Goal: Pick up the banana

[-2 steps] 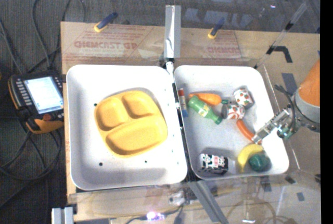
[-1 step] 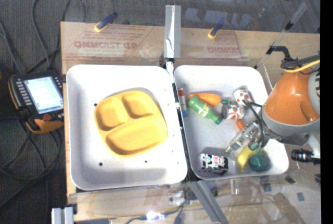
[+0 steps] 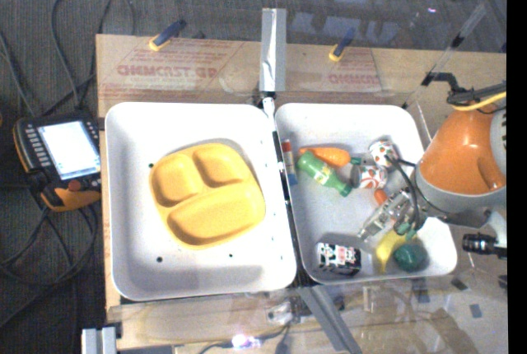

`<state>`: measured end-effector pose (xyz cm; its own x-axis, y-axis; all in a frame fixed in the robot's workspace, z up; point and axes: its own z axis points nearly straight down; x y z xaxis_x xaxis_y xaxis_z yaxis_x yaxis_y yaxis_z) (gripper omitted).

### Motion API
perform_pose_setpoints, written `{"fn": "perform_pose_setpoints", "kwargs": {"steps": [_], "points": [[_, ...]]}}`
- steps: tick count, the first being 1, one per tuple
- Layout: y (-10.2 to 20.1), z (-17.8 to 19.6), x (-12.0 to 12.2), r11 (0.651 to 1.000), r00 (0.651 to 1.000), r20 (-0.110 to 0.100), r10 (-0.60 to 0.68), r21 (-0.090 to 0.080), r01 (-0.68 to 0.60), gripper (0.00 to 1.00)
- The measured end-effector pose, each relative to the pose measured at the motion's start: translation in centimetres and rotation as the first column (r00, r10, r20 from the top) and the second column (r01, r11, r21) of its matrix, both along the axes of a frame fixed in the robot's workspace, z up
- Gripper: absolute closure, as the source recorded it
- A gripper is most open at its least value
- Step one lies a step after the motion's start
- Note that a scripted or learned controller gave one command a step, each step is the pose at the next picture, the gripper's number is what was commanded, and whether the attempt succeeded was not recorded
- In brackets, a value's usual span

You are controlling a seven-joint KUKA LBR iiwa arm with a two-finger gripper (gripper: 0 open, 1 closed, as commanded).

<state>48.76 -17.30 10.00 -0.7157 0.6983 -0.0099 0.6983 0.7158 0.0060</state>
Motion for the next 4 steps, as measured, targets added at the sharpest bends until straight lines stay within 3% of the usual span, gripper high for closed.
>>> {"fn": "perform_pose_setpoints", "kwargs": {"steps": [1, 2, 3, 4], "points": [[-2.4, 8.8, 1.8, 0.944, 0.944, -0.013, -0.33, 0.001, 0.33, 1.0], [-0.7, 3.6, 5.3, 0.896, 0.896, -0.014, -0.444, 0.002, 0.444, 1.0], [-0.8, 3.6, 5.3, 0.896, 0.896, -0.013, -0.445, 0.001, 0.445, 0.0], [-0.8, 3.6, 5.3, 0.896, 0.896, -0.013, -0.445, 0.001, 0.445, 0.0]]}}
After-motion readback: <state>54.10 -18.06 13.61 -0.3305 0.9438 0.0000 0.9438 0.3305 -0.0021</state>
